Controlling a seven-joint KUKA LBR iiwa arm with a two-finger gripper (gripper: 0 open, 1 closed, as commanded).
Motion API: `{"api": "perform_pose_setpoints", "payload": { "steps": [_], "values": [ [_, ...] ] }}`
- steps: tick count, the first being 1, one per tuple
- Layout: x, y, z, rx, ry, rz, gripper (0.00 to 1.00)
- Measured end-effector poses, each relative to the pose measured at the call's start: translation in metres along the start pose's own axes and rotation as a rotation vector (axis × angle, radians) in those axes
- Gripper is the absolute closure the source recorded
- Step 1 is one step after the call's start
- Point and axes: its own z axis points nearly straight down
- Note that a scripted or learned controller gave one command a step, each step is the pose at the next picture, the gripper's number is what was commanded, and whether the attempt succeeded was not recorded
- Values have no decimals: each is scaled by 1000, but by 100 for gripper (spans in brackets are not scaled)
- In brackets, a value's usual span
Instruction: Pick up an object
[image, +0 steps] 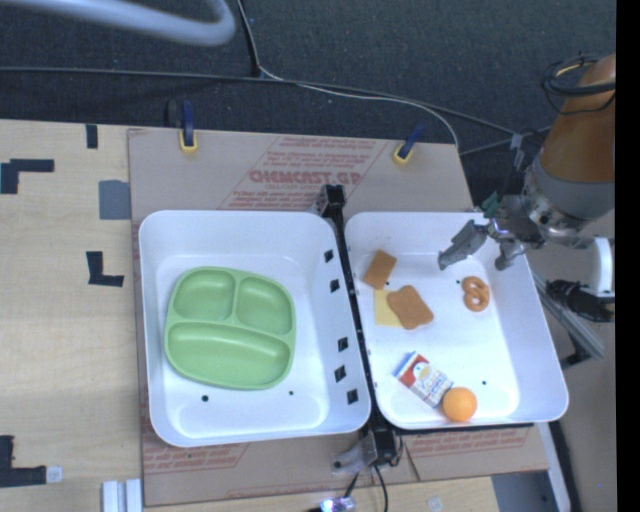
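The right bin (520, 340) holds a pretzel (476, 293), a brown bread slice (410, 306) lying on a yellow cheese slice (386, 309), a small brown cracker (379, 269), a red and white packet (424, 380) and an orange (459, 404). My gripper (485, 247) hangs over the bin's upper right part, just above the pretzel. Its two dark fingers (459, 247) are spread apart and nothing is between them.
The left bin (160, 240) holds a green divided plate (230, 327). Black clips run along the wall between the bins (343, 300). Cardboard (300, 170) lies under both bins, pinned by two yellow clamps (188, 138). Cables (585, 295) trail at the right.
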Motion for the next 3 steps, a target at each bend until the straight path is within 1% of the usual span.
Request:
{"api": "perform_pose_setpoints", "payload": {
  "steps": [1, 2, 3],
  "values": [
    [1, 2, -7, -13, -2, -4, 0],
    [-2, -4, 39, -10, -3, -2, 0],
    [1, -1, 83, -9, -2, -3, 0]
  ]
}}
